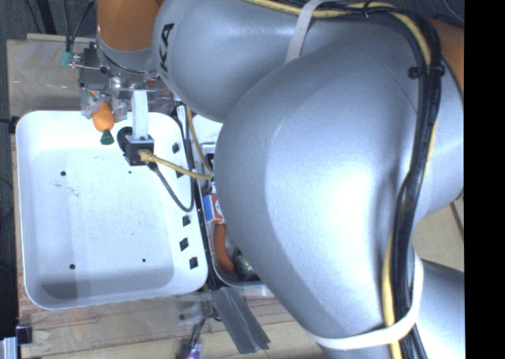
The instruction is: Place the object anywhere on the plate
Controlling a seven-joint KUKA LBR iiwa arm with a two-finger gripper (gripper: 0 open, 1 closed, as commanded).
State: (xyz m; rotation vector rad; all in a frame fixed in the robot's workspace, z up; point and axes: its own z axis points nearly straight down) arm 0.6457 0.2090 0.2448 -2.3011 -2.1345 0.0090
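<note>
My gripper (105,109) hangs over the far rim of the left white bin (47,192), under the orange band of the arm. A small orange object with a green tip (102,120), like a toy carrot, sits between its metal fingers (92,102), green end pointing down. It hangs just above the bin's rim, apart from the floor. The gripper is shut on it. The bulk of the grey arm (316,176) hides nearly all of the right bin.
A white bracket with a black block (136,147) and a yellow cable (177,166) hang beside the gripper. In the sliver of the right bin (215,271) lie a blue item (208,209) and an orange-brown item (221,245).
</note>
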